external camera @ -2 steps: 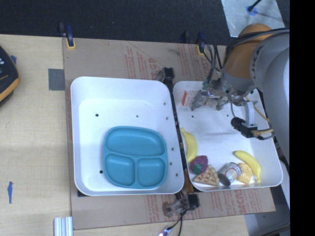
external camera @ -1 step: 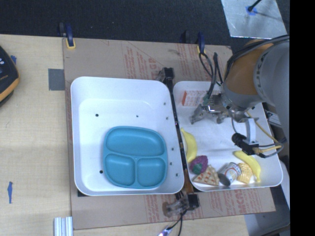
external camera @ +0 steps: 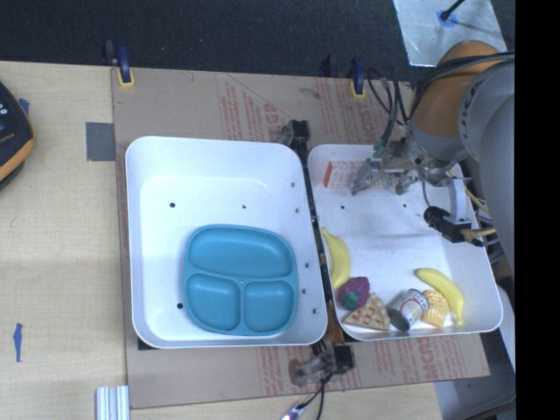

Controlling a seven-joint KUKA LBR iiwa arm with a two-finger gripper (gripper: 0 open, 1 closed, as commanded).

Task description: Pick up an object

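Observation:
My gripper (external camera: 381, 182) hangs over the far part of the right bin (external camera: 385, 226), fingers spread and nothing between them. The objects lie toward the bin's near side, well apart from the gripper. A yellow banana (external camera: 338, 256) rests along the bin's left wall. Beside it sit purple grapes (external camera: 355, 290) and a tan waffle-like wedge (external camera: 368, 315). A small can (external camera: 408, 309) lies on its side next to a yellow corn piece (external camera: 435, 310), with a second banana (external camera: 441, 287) at the near right.
The left bin (external camera: 219, 182) holds a blue divided plate (external camera: 239, 278). An orange-and-white card (external camera: 329, 174) lies in the right bin's far left corner. The arm and its cables (external camera: 455, 129) cover the bin's far right side.

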